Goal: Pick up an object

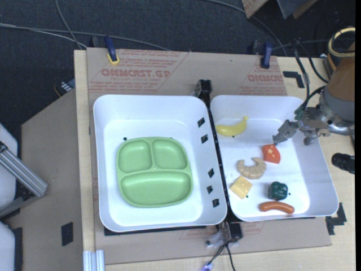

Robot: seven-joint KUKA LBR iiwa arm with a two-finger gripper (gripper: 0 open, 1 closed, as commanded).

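Objects for picking, right bin point(316, 168), near to far: sausage point(276, 208); dark green piece point(278, 191); cheese wedge point(242, 187); tan croissant point(252, 167); red strawberry point(271, 153); yellow banana point(232, 127). Left bin point(107, 151): green divided tray point(154, 170). Gripper point(290, 131): over the right bin's far right side, fingers spread, nothing between them, above and right of the strawberry. Far board point(169, 69): red print, "CHEMCAST GP".

A tray point(154, 171) lies in the left bin point(104, 151); the right bin point(316, 179) holds a banana point(233, 127), strawberry point(271, 153), croissant point(251, 167), cheese point(241, 187), broccoli point(277, 190) and sausage point(276, 208).
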